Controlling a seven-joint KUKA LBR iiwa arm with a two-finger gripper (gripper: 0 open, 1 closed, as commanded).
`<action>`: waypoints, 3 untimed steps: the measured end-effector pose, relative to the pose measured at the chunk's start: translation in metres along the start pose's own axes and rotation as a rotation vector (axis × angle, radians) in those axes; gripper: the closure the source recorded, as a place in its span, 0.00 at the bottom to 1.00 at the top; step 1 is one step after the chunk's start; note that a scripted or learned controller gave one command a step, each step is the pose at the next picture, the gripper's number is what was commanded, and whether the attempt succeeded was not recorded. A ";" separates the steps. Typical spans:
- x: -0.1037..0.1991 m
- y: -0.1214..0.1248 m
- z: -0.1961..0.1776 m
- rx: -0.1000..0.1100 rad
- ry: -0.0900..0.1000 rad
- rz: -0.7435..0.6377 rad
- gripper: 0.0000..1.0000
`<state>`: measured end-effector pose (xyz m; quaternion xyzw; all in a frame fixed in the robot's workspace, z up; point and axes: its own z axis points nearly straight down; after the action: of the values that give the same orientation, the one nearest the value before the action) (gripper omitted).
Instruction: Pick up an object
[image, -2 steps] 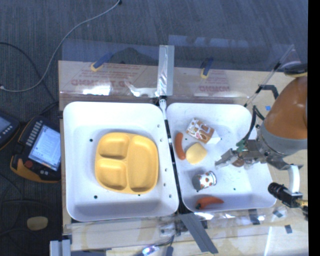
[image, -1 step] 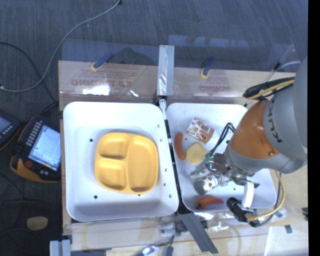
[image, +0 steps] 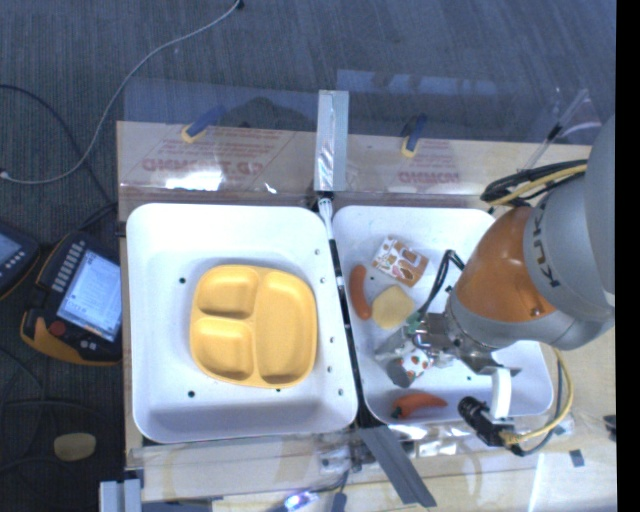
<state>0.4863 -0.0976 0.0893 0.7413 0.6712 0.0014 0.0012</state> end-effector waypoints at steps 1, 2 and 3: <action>0.002 0.004 -0.008 -0.007 0.002 -0.003 1.00; -0.004 0.005 -0.008 -0.011 -0.008 0.005 0.00; -0.020 0.073 -0.019 0.011 -0.004 0.166 0.00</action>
<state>0.5568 -0.1245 0.1083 0.7943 0.6076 -0.0037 -0.0014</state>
